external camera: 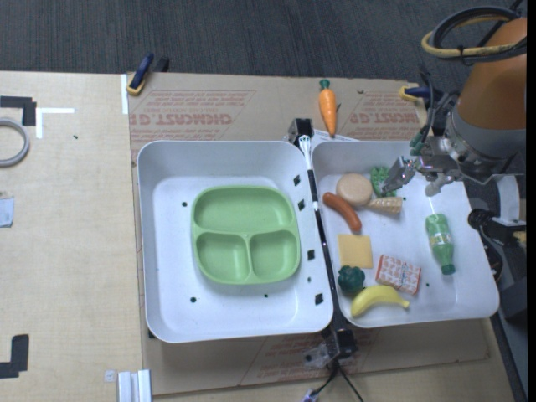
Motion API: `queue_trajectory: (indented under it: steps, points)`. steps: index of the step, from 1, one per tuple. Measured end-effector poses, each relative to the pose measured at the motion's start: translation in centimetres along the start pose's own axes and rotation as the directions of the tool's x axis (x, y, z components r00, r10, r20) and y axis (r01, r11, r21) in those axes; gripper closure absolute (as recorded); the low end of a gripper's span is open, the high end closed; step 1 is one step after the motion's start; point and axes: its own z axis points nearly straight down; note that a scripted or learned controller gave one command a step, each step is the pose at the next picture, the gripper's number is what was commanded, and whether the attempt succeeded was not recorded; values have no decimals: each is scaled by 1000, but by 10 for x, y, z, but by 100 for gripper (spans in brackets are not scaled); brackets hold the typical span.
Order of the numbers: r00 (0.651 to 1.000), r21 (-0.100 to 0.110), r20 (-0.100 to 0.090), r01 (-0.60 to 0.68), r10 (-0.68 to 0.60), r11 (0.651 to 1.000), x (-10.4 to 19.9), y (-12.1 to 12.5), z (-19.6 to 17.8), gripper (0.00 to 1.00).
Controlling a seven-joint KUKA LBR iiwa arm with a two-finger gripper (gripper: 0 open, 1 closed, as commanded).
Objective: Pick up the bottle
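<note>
Here we take the bottle [440, 241] as our landmark: it lies on its side in the right bin [477, 304], near that bin's right wall, cap end toward the near rim. Far to its left sits the left bin [159, 224], which bears a green tray [246, 234] with three wells, and we judge it to be a drop spot that plays no part in a plain pick. Closer, left of the bottle, the food toys crowd the right bin's left half: a sausage [343, 211], a bun [355, 188] and a wedge [387, 205] up and left of it, a cheese slice [355, 249] level with it, and broccoli [351, 277], a banana [378, 300] and a red packet [398, 273] down and left. A carrot [327, 107] lies outside the bins, well above and left of the bottle. The packet is the nearest neighbour, yet it is apart from the bottle, so we think nothing blocks a grasp from above across the bottle's narrow width; the bin wall just to its right is the tighter side. The gripper [404, 174] hangs above and left of the bottle, over the green toy [380, 176] by the bun, and we cannot tell how its fingers are set. We reckon it must travel right and toward the near rim before it descends, and the round bottle could roll.
</note>
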Motion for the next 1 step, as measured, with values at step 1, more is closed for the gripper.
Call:
queue_trajectory:
  steps: [1]
  points:
    - [1000,0,0,21,-21,1000,-51,-35,74,0]
